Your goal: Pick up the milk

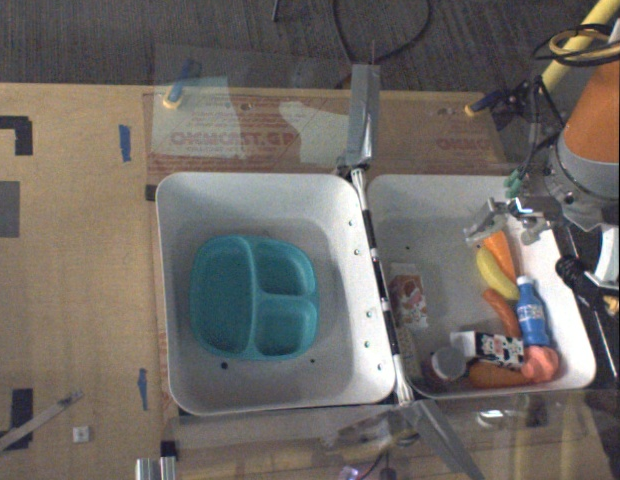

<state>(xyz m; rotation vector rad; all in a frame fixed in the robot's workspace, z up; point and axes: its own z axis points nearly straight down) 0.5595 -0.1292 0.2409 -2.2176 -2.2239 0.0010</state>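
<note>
my gripper (510,218) metal, over right bin (430,218) upper right, finger state can't tell | milk (498,347) boxy cow-print carton lying flat, well below me by bin's lower edge | yellow banana (496,273), orange carrot (502,251) just under me | blue bottle (531,314) beside milk | teal divided plate (254,296) far left bin

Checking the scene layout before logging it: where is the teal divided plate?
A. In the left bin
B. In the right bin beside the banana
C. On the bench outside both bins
A: the teal divided plate lies alone on the floor of the left bin.
</note>
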